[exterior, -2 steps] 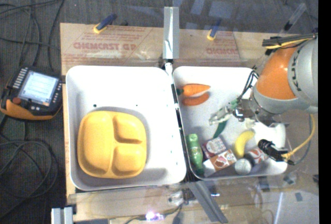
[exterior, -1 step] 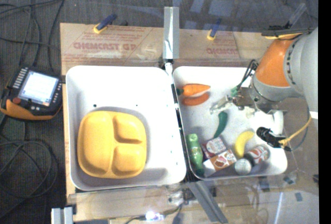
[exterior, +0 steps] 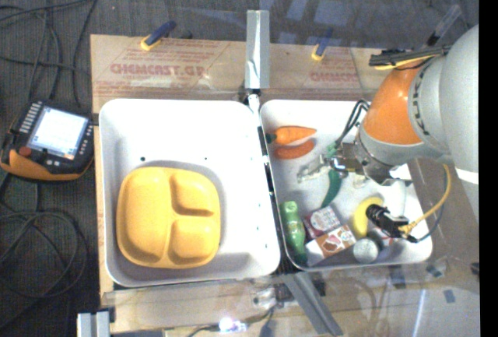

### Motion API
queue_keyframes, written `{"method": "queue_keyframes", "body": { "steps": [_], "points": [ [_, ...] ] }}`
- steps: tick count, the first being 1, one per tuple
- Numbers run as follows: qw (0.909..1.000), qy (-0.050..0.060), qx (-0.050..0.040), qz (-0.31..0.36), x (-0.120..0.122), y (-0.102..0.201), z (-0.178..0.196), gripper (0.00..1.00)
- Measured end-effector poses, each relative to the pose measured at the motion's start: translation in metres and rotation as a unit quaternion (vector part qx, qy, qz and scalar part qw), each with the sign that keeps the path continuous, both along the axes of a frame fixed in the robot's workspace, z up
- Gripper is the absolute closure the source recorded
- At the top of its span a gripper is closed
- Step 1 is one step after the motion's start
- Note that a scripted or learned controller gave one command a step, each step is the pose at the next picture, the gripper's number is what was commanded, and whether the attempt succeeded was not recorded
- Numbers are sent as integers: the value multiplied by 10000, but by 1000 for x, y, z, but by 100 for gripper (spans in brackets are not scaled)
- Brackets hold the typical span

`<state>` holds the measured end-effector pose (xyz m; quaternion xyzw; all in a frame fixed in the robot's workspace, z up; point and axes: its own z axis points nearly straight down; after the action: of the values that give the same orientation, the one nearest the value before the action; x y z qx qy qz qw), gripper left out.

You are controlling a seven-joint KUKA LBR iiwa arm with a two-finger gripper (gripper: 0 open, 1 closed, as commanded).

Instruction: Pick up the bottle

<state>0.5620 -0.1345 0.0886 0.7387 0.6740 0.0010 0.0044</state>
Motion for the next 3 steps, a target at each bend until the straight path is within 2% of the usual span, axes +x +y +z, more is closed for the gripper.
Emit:
{"method": "queue_keyframes", "body": {
  "steps": [1, 2, 3],
  "points": [
    [9991, -14, 24, -415, 0, -39, 0, 0],
    [9991, -20, 9, -420, 0, -41, 10, 100],
    [9944, 37, 9, -1059, 14, -12, 157, 100]
  ]
}}
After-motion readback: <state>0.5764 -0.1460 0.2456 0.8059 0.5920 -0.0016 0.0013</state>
